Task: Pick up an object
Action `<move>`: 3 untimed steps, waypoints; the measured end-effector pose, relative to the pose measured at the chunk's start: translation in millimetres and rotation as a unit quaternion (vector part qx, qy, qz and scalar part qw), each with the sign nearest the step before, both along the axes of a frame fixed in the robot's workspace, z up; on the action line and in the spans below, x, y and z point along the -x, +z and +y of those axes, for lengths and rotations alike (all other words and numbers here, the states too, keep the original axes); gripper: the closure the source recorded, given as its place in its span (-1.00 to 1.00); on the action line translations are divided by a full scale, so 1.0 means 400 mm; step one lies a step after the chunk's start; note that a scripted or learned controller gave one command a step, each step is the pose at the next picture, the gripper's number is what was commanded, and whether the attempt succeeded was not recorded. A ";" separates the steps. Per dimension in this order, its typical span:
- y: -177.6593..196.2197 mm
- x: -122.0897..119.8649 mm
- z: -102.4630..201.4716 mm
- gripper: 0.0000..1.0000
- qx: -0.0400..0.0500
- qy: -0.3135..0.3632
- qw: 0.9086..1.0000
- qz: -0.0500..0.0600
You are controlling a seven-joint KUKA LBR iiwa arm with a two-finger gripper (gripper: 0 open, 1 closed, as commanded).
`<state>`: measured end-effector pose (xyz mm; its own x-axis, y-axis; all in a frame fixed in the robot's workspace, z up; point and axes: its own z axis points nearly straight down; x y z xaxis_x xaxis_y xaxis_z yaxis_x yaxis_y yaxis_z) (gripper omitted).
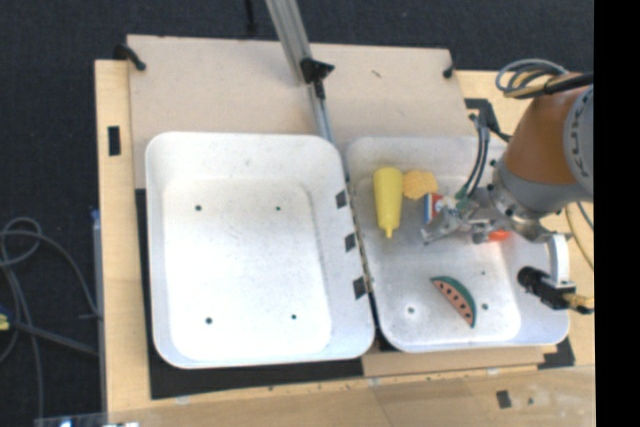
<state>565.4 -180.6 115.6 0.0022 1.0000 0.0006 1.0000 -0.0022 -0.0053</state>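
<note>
Three toys lie in the right bin (400, 330): a yellow bottle (388, 199), an orange piece (421, 183) beside it, and a watermelon slice (454, 300) below. The jaws (438, 227) hover just right of the bottle; whether they are clenched, I cannot tell.

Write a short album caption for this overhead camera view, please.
Robot arm's gripper hovers in the right bin near a yellow bottle and watermelon slice.
</note>
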 end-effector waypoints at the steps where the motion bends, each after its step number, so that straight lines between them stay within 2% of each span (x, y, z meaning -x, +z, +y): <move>1: 0.038 -0.006 -0.005 1.00 0.001 -0.004 1.000 -0.005; 2: 0.172 -0.015 0.017 1.00 0.001 0.003 1.000 -0.006; 3: 0.230 -0.019 0.013 1.00 0.001 0.003 1.000 -0.005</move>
<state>572.8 -175.3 207.7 -0.0037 1.0000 -0.0019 1.0000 0.0037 0.0052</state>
